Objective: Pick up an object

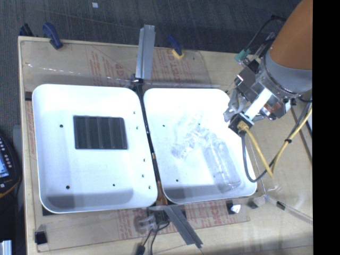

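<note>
Two shallow white bins are seen side by side on a bench (79,54) whose top is covered by a clear sheet held with blue clamps (52,36) along the far edge. In the left bin (48,142), a dark ribbed rectangular panel (100,133) is set flat on the floor, slightly toward the far side; small dark holes are dotted around it. A metal bar (145,52) is fixed upright where the two bins meet. In the right bin (164,142), clear plastic items are lying: a crumpled transparent piece (188,137) near the middle, and just beside it, toward the near right corner, a transparent plastic bottle (222,166) laid on its side. Their outlines are faint against the white floor. Over the right rim of that bin, the gripper (237,122) is held above the bin edge, apart from the bottle. Whether its jaws are open or closed cannot be told, and nothing is seen held. A yellow cable (276,158) is looped below the wrist.
</note>
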You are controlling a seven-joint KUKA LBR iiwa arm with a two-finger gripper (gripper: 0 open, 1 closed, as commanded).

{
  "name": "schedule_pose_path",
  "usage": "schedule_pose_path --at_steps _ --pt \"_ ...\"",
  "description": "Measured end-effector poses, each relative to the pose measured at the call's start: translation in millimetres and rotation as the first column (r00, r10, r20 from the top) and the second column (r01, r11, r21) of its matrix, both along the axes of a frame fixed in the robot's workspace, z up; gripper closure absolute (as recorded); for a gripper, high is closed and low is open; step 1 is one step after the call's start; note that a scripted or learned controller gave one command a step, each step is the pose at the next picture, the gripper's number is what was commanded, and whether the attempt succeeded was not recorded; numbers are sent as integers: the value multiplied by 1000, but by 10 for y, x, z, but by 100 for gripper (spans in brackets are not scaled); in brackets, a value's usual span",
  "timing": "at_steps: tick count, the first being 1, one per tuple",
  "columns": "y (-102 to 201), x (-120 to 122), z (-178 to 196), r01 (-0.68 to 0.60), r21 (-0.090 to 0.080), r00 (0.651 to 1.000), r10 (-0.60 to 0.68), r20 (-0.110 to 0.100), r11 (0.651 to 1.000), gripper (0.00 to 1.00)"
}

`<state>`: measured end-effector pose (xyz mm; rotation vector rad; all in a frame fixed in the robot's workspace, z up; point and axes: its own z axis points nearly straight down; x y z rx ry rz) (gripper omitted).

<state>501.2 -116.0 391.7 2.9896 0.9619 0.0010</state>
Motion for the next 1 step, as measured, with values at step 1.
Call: schedule_pose_path --at_steps 1 --pt "346 75 243 278 -1 960 -278 1 960 100"
